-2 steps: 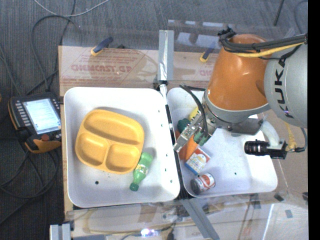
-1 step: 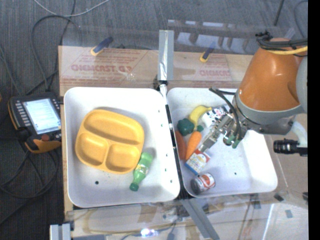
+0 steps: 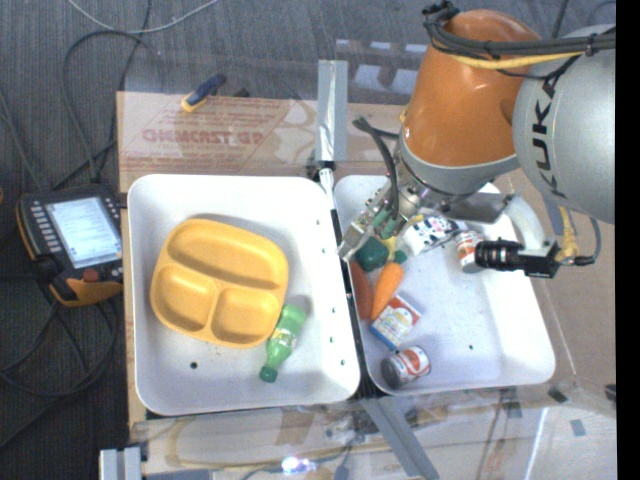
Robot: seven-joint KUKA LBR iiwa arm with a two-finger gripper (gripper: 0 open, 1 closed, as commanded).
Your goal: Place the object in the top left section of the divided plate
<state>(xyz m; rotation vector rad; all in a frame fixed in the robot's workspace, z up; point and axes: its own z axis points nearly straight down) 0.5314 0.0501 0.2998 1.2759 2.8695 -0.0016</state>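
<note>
Over the cluttered right bin (image 3: 520,353) my gripper (image 3: 372,230) hovers by the carrot (image 3: 386,288) (grip state unclear to me), so I might snag a neighbour and never reach the yellow divided plate (image 3: 218,280).

The arm (image 3: 575,133) bears "KUKA" lettering, partly cut off.

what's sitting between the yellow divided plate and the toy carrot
In the camera view, between the divided plate and the carrot: the green bottle by the plate's corner, then the two bins' adjoining walls.

Grey arm (image 3: 585,128), orange band (image 3: 470,88), black KUKA lettering, black cables
</note>
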